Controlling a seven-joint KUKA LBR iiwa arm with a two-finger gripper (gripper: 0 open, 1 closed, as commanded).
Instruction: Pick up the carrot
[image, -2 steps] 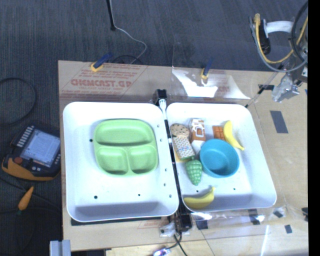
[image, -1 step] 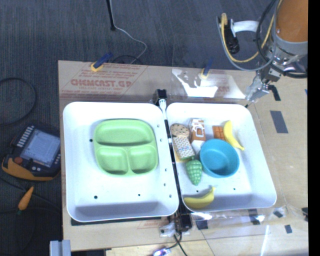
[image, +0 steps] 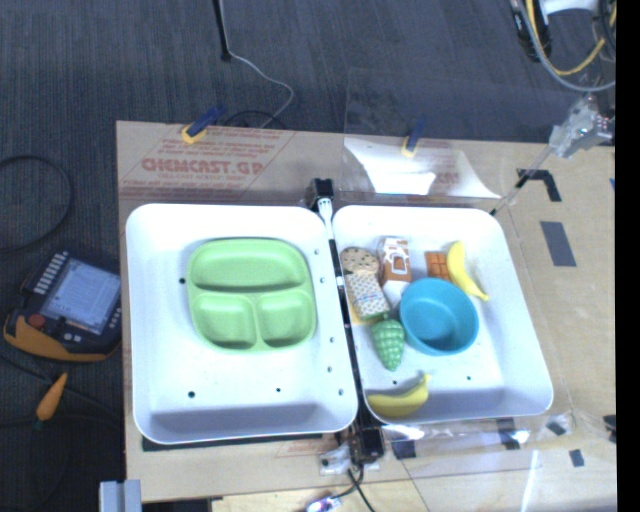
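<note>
"CHEMCAST GP" on the cardboard sheet

Dark grey carpet around plywood bench

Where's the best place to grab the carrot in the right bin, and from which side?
Probably from straight above, gripping the carrot across its exposed orange top. It sits wedged between the small box and the upper banana, with the blue bowl just in front, so side approaches look blocked.
</note>
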